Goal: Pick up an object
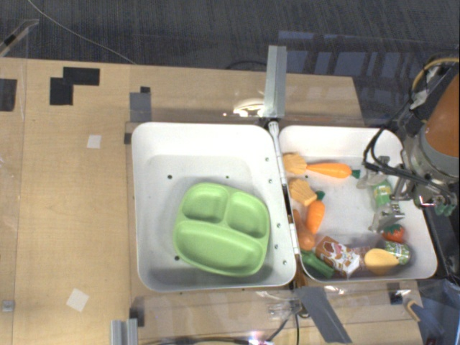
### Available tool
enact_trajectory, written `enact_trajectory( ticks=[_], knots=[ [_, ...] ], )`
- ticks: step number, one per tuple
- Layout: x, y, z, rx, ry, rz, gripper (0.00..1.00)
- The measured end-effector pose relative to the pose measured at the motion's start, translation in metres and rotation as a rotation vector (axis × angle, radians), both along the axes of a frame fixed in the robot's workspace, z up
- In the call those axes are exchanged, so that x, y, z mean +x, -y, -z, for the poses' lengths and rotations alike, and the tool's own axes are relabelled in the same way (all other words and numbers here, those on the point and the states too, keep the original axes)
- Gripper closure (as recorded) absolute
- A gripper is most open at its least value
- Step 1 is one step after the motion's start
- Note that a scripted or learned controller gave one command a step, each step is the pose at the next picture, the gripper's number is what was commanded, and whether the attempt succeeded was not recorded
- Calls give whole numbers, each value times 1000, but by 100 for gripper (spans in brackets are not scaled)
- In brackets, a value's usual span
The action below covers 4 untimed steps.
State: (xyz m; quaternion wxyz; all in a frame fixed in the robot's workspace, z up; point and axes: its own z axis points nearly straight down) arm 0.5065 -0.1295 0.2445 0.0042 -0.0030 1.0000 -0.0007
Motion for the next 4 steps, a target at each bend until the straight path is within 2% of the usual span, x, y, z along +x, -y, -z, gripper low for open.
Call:
enact_trajectory(
  ticks=[1,2,3,4],
  knots=[
    [43,-25,120,2,-6,-273,0],
    [145,-4,155,-4,6,-412,0],
    [149,-6,140,-7,20,-415,100],
    [157,-15,18,-8,15,-421,100]
  ],
)
